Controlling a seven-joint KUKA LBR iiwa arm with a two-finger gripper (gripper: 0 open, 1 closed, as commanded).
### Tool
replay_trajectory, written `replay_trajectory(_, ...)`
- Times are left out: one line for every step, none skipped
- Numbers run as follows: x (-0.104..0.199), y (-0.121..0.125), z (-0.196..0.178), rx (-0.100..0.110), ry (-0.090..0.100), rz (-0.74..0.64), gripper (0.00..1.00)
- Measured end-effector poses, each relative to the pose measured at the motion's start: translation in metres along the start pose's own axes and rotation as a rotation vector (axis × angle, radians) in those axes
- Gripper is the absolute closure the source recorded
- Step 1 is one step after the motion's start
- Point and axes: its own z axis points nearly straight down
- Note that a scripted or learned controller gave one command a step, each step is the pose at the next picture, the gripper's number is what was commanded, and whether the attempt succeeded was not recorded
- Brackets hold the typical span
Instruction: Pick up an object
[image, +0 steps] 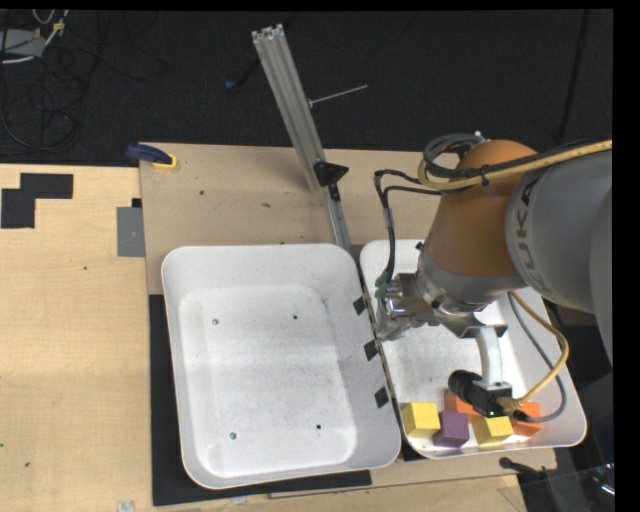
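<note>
Approach step: the pincer (397, 305) hangs at 10 o'clock in the right bin (374, 260); whether it is apart or together cannot be told. The yellow block (422, 417) lies at 6 o'clock, so the next move probably calls for travel there and a descent.

We observe the grey arm (575, 230) reaching in from the right of the camera view, its broad upper link uppermost. The orange band (478, 215) sits directly above the wrist (450, 292), which is turned downward and to the left. The gripper (393, 306) projects from the wrist's left side as a small metallic head, held low. Dark cables (385, 195) loop beside the band.
</note>
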Motion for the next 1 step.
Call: replay_trajectory(0.0492, 0.0034, -0.0114, 0.001, 0.000, 0.000, 1.00)
